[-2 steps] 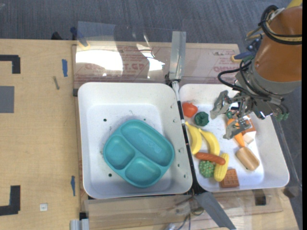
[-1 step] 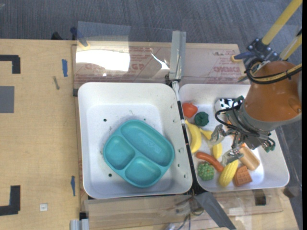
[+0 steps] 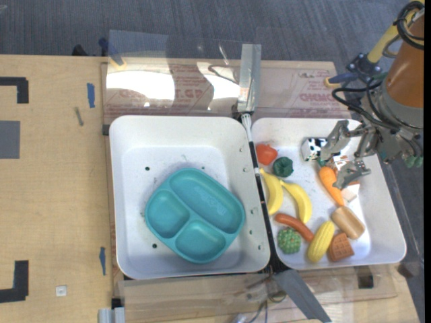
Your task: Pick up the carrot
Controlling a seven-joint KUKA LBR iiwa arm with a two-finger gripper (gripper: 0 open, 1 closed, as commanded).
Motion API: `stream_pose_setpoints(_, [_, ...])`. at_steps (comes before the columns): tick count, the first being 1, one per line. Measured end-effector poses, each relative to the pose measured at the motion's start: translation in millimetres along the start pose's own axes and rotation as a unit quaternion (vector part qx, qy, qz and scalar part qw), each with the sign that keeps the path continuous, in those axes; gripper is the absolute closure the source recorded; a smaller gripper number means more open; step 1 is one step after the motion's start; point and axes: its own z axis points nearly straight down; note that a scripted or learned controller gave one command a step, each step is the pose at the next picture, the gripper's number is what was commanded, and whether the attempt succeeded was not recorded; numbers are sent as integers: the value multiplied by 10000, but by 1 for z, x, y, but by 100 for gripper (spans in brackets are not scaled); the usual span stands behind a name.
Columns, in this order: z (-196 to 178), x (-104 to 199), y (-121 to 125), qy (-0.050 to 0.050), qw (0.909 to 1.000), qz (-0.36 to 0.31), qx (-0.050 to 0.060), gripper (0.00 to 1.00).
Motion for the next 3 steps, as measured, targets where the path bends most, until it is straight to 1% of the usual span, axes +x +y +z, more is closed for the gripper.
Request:
stream_pose_setpoints(1, [56,27,-17,66,9818,-1899,-37,100])
stream_pose_setpoints(3, [32,21,-16,-26,9820,-1889,-2,100])
